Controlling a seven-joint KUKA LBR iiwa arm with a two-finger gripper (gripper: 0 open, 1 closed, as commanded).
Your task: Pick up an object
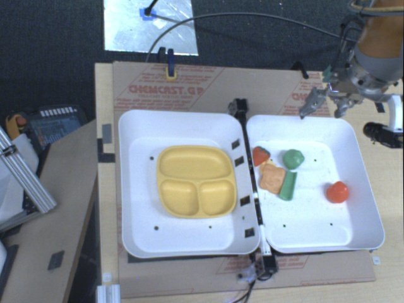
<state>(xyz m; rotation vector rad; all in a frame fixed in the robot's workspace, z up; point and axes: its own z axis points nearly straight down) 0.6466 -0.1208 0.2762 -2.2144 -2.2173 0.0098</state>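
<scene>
**Nothing lifted yet**

The round red ball (337, 192) lay on the floor of the right-hand white bin (360, 169), with a green piece (290, 172) and orange pieces (270, 177) toward its left. Beyond the bin's far rim hung the pincer (327, 106), spread and holding nothing; the whole grasp remained.

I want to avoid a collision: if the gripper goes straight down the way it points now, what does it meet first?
Probably the back rim of the right bin. The open gripper hangs over that edge, away from the toys, though depth is uncertain.
</scene>
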